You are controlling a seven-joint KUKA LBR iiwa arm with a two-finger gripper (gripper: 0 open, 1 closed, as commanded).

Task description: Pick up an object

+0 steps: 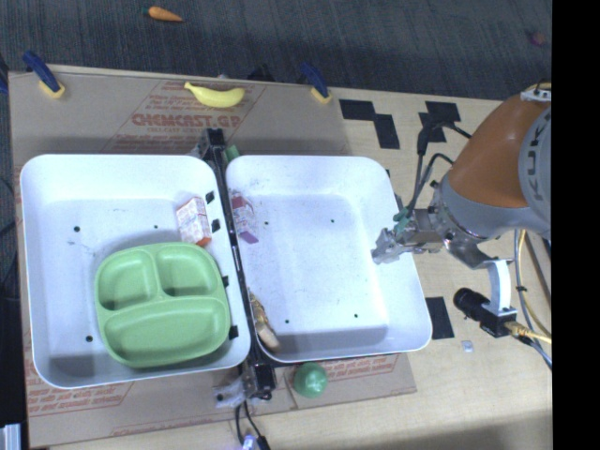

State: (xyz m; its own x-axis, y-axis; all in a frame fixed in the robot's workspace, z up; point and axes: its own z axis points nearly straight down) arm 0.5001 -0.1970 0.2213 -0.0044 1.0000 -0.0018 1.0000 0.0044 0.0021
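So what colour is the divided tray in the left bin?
Light green; the divided tray shows clearly in the camera view.

Camera view, single, fixed. Position: above the counter (450, 411), looking down at a slant. Coverage: both white bins in full, left bin (47, 279) at frame left and centre, right bin (375, 186) at centre right; dark floor (281, 17) along the upper edge. Distance: moderate; whole counter width nearly fits. The arm (497, 172) enters from the right edge.
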